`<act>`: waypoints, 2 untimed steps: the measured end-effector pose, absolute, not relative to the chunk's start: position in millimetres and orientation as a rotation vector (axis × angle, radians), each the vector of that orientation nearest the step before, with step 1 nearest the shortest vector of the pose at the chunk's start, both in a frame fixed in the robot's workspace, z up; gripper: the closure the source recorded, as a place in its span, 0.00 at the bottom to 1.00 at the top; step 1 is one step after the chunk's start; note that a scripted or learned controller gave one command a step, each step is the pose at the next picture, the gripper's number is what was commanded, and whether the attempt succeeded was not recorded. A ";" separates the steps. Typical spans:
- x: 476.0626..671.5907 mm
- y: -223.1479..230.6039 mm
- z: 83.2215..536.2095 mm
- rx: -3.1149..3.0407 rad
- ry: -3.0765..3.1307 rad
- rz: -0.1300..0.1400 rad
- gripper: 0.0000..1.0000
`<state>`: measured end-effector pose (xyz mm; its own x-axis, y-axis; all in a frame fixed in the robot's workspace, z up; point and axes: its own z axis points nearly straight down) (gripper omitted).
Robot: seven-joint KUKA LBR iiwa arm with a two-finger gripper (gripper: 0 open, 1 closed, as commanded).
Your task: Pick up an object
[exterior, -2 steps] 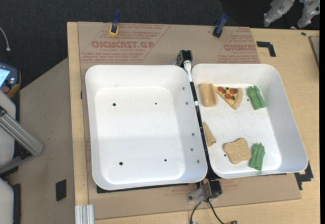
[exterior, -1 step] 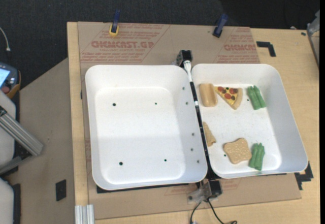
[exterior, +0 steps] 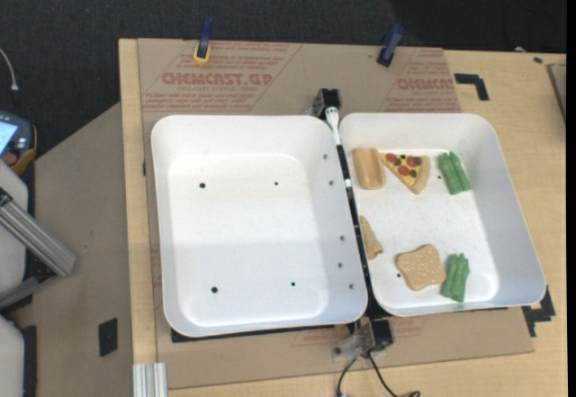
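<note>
The right bin (exterior: pixel 504 206) holds several toy foods. A tan bread roll (exterior: pixel 366 166) lies at its upper left, with a pizza slice (exterior: pixel 407 169) just right of it and a green vegetable piece (exterior: pixel 454 173) further right. A small tan piece (exterior: pixel 369 239) rests against the bin's left wall. A slice of toast (exterior: pixel 420 266) lies near the front, and a second green piece (exterior: pixel 456 277) touches its right side.
The left bin (exterior: pixel 243 224) sits beside the right one on a brown cardboard sheet (exterior: pixel 270 71). Blue clamps (exterior: pixel 204 38) (exterior: pixel 391 45) hold the sheet's far edge. A black clip (exterior: pixel 327 103) and a cable (exterior: pixel 364 359) sit at the seam between the bins.
</note>
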<state>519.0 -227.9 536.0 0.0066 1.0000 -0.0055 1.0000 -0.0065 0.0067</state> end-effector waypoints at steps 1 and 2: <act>522.4 -224.4 545.3 2.213 2.213 0.002 1.00; 523.1 -224.4 556.3 2.208 2.210 0.003 1.00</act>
